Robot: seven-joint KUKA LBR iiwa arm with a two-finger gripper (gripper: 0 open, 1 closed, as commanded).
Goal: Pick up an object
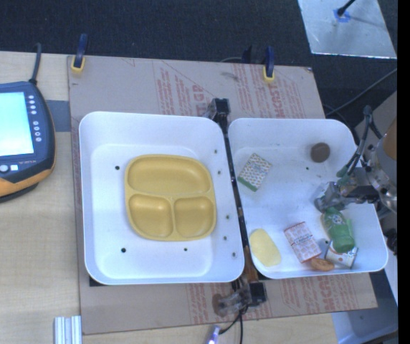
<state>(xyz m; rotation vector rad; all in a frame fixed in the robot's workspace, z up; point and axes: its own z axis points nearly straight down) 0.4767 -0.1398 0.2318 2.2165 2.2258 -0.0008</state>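
Two white bins sit side by side on a cardboard sheet (191, 84) clamped to the bench. The left bin (97, 192) holds a yellow divided tray (169, 196) at its middle, with one long compartment toward the far side and two smaller ones toward the near side. The right bin (291, 138) carries the loose things: a small patterned packet (254, 171) near its left wall, a brown round piece (320, 151) toward its far right corner, a pale yellow oval (265, 247) by its near left corner, a red and white packet (302, 241) near the near edge, a green bottle (340, 231) by the right wall, and an orange scrap (322, 265) with a small carton (342, 256) in the near right corner. The gripper (332, 199) reaches in over the right wall and hangs low just above the far end of the green bottle; whether it touches the bottle, and how it is set, I cannot tell from this slant. A handheld pendant (8, 138) with a lit screen lies on the bench at the left edge, apart from the bins.
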